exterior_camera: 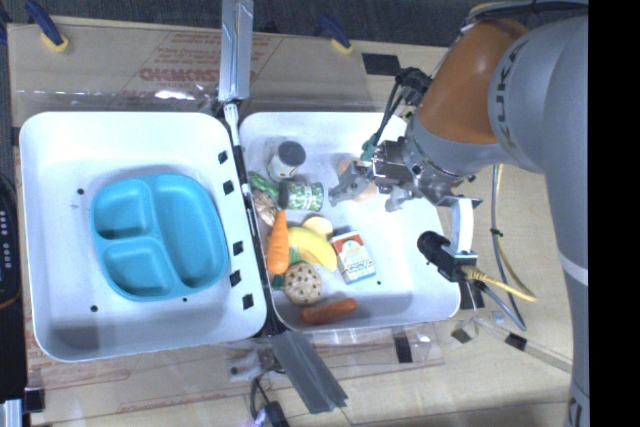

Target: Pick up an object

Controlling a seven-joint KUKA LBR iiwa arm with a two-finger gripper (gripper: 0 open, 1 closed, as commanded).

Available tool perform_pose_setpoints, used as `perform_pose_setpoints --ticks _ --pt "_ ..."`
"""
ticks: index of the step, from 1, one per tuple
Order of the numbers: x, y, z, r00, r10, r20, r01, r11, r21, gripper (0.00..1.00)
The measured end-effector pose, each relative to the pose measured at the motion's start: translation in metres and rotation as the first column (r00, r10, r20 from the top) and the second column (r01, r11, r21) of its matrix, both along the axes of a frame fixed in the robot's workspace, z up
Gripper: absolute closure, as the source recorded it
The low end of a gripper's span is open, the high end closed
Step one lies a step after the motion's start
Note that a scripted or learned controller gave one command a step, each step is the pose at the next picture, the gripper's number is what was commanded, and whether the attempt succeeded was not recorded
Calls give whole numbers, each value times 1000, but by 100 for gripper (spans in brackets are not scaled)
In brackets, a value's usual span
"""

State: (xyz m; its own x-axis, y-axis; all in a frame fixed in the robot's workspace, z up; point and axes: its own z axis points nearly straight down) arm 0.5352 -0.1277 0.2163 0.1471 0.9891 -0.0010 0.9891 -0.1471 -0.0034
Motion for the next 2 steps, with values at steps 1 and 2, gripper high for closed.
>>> perform_pose_setpoints --ticks 1,2 --pt "14 1 -112 998 57 -10 -57 998 3 0" --pt "16 1 -99 998 59 -4 -59 998 2 100"
